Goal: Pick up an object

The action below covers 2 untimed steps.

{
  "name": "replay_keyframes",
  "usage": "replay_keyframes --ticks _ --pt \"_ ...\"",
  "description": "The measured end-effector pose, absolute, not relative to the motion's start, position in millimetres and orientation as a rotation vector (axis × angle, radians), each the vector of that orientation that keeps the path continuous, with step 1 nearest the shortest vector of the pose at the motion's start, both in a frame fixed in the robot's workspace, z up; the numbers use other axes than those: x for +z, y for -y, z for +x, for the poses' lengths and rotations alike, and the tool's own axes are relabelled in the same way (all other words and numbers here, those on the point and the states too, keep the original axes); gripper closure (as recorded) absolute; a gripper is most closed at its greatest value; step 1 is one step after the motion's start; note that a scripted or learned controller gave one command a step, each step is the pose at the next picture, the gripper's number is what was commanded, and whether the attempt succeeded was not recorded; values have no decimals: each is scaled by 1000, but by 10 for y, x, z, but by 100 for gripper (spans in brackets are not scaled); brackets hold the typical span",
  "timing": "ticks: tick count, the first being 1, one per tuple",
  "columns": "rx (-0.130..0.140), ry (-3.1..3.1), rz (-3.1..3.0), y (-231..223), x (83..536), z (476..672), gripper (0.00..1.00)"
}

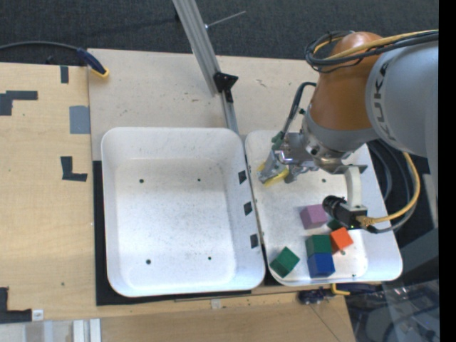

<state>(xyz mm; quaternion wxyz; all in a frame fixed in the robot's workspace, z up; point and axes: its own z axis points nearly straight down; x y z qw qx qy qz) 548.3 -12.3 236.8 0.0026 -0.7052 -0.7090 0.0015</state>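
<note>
Camera view: arm reaches in from the right, over the right bin (370, 269).
Gripper (279, 168): right of centre, clenched on a small yellow object (271, 174) lifted near the bin's left wall.
Other objects: purple block (312, 216), green blocks (286, 261), blue block (321, 264), orange block (342, 239), lower right.
Left bin (114, 148): centre-left.
Risk: the hold looks shallow; the yellow piece could slip out during lifting.

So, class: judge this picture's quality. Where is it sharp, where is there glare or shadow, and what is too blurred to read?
Camera view: light is even and soft; the left bin is bright, near washed out, with faint shadow along its walls. The coloured blocks, such as the blue block, read clearly. The gripper is small and muddled, with something yellow at it that cannot be identified.
</note>
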Motion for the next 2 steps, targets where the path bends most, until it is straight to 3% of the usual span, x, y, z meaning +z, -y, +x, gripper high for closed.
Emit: replay_keyframes --ticks 2 --pt "3 2226 -2210 -805 2454 5147 100"
